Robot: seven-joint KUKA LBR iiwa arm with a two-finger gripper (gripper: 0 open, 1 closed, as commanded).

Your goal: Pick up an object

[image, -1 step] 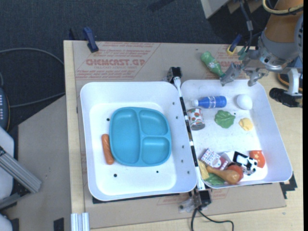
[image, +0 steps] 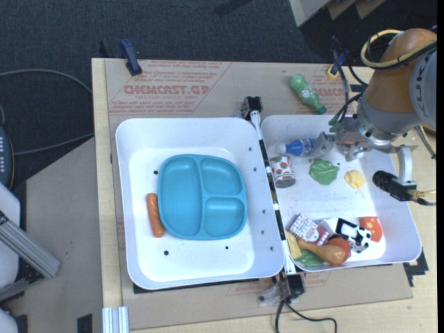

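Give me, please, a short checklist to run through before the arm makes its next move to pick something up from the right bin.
1. Gripper above the shallow white right bin: ok.
2. Finger opening: cannot tell.
3. Anything held: cannot tell.
4. Nearby targets, the green leaf-shaped toy and the small blue bottle, lying apart: ok.
5. Crowded front corner, where the black-and-white cow toy touches other toys: not ok for a clean grasp.
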